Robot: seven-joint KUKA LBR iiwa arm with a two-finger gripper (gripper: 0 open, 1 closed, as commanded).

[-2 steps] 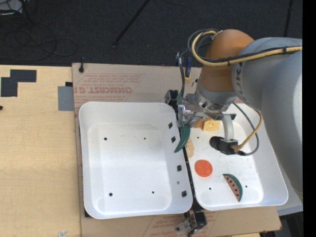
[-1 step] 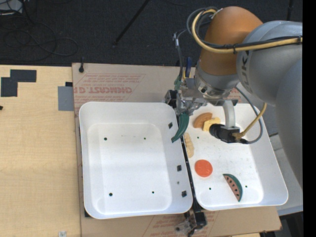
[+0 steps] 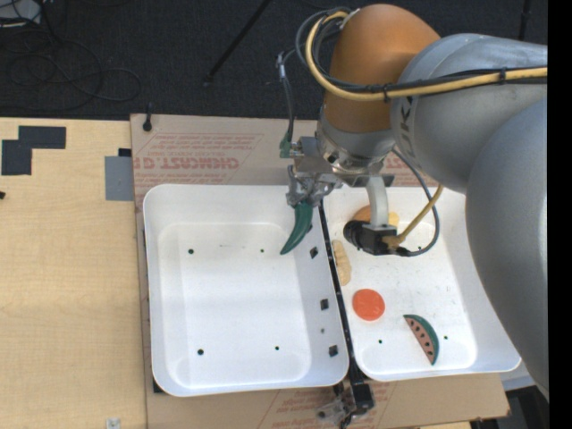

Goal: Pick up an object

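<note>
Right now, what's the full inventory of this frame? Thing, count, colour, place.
left bin: 1, white, on the cardboard sheet
right bin: 1, white, beside the left bin
curved pod: 1, dark green, upper end between the gripper's fingers, hanging over the left bin's right edge
disc: 1, orange-red, middle of the right bin
watermelon slice: 1, red with green rind, front of the right bin
stick: 1, tan, along the right bin's left wall
rounded piece: 1, orange-yellow, back of the right bin, partly hidden
cardboard sheet: 1, brown, under both bins
bench: 1, pale wood
arm: 1, grey with orange band, reaching in from the right
gripper: 1, metal, shut on the curved pod
</note>
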